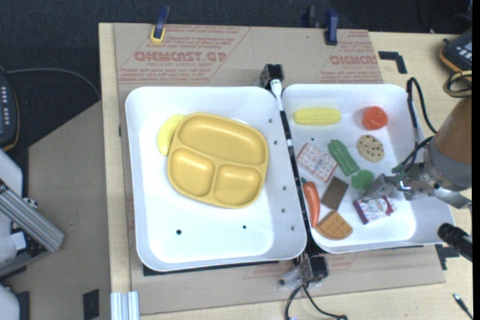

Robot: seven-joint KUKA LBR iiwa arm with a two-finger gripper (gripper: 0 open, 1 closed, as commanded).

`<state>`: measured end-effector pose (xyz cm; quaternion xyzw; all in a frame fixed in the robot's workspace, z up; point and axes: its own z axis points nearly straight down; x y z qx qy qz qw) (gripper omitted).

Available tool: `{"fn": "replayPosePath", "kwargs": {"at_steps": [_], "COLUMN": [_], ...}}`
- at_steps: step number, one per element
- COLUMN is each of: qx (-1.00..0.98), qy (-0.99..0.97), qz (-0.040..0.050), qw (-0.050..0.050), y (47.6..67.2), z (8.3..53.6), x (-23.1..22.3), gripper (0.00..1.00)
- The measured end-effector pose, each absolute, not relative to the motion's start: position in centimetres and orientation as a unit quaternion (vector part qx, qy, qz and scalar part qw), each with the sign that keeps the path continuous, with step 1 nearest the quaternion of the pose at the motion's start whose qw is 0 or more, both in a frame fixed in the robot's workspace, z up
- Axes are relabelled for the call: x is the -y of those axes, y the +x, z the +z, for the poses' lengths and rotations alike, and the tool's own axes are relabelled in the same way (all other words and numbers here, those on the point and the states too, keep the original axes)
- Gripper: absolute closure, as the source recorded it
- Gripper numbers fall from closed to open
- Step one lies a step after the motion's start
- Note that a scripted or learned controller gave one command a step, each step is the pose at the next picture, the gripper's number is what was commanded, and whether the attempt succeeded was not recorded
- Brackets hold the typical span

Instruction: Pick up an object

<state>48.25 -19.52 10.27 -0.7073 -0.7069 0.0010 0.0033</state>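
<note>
We see gripper [384, 189] low in right bin [397, 97], right above red-white packet [373, 208] near bin's front edge. Can't tell if it's clenched or released (too blurry tbh). Green pepper [343, 157], cookie [370, 148], tomato [374, 117], corn [316, 115] nearby. Left bin [150, 183] has yellow divided tray [217, 160].

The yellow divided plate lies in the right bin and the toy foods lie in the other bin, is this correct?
Not quite. The camera view shows the yellow divided plate in the left bin; the toy foods, such as the corn, lie in the right bin.
</note>
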Motion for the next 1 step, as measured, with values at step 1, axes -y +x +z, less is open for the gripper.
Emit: {"fn": "replayPosePath", "kwargs": {"at_steps": [1], "qx": [0.707], "qy": [-0.707], "qz": [-0.0028], "qw": [0.0], "y": [48.54], "z": [8.83], "x": [19.44], "gripper": [0.0]}}
